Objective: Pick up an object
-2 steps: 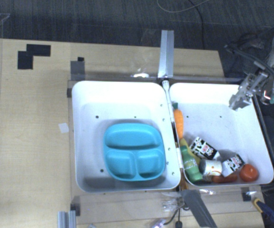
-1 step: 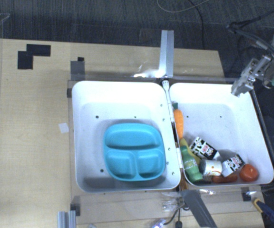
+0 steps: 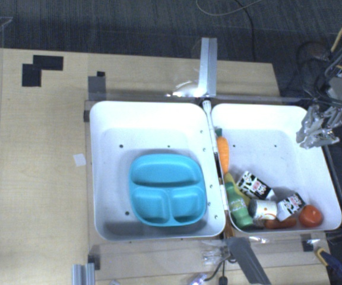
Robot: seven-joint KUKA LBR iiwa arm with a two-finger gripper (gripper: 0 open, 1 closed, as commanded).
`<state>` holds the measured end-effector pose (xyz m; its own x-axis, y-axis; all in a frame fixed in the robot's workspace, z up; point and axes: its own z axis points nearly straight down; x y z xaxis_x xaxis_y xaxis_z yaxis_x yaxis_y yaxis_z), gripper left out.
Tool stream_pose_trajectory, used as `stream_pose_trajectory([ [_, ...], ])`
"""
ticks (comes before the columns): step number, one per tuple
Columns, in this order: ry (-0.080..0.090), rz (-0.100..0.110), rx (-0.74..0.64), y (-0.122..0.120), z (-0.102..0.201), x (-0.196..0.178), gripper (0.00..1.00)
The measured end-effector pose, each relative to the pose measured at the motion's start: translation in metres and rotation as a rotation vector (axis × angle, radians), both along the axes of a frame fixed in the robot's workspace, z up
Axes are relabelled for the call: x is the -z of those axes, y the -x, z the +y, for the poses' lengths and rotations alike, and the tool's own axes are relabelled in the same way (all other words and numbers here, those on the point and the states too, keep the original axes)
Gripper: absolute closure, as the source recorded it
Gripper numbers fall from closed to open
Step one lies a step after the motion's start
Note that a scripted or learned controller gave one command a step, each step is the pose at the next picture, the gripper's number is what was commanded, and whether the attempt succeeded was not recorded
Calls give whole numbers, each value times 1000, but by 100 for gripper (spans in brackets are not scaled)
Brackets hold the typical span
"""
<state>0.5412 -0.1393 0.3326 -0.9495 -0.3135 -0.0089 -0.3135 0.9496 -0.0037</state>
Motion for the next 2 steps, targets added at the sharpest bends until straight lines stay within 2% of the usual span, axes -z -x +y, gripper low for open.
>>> stream_pose_trajectory([
  [1,4,-5,-172,-13,-55,-81,100],
  [2,-1,0,42,-55,-16,22,100],
])
